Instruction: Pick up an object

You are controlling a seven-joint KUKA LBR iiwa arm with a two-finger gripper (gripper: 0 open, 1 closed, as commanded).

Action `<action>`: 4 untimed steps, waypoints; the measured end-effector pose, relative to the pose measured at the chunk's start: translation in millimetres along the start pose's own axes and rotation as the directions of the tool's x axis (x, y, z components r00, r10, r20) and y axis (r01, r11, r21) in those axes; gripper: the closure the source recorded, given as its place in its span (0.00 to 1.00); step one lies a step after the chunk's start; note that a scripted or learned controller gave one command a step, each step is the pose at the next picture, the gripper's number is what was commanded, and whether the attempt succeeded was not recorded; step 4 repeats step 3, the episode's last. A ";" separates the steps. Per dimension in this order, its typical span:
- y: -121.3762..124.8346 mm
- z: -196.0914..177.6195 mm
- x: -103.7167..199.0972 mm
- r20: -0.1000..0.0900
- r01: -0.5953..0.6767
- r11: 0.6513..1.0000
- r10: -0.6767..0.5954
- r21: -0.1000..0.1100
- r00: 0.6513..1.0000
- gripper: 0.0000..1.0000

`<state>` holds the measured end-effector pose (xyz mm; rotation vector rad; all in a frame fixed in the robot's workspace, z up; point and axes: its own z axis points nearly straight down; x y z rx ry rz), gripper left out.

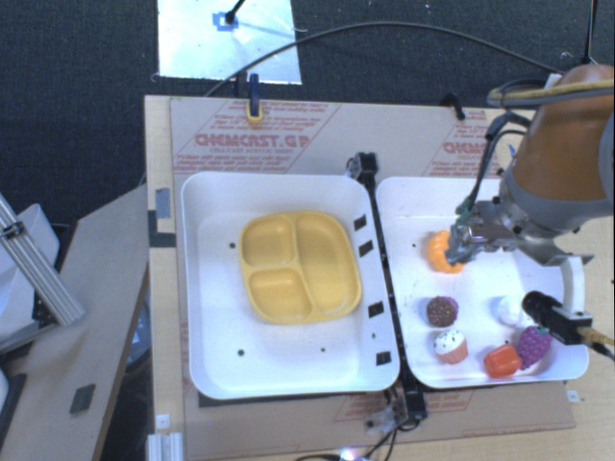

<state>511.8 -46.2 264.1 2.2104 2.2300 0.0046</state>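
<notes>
My gripper (459, 246) hangs low in the right bin (408, 286), directly over an orange toy fruit (440, 254) and partly covering it. The view does not reveal how the gripper stands on the fruit. Below it lie a brown chocolate-topped cupcake (442, 310) and a white-frosted cupcake (450, 345). Toward the bin's front right sit a red-orange toy (502, 360), a purple bunch of grapes (534, 344) and a small white piece (506, 307).
The left bin (211, 286) holds a yellow three-compartment plate (298, 265). A black clip strip (370, 248) runs along the seam between the bins. A black part on the arm (554, 317) overhangs the right bin's front right corner.
</notes>
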 end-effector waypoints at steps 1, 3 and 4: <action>10.5 17.5 49.5 -0.001 0.000 1.000 0.000 0.003 1.000 1.00; 35.2 15.1 154.1 -0.001 0.001 1.000 -0.001 0.001 1.000 1.00; 35.2 15.1 154.1 -0.001 0.001 1.000 -0.001 0.001 1.000 1.00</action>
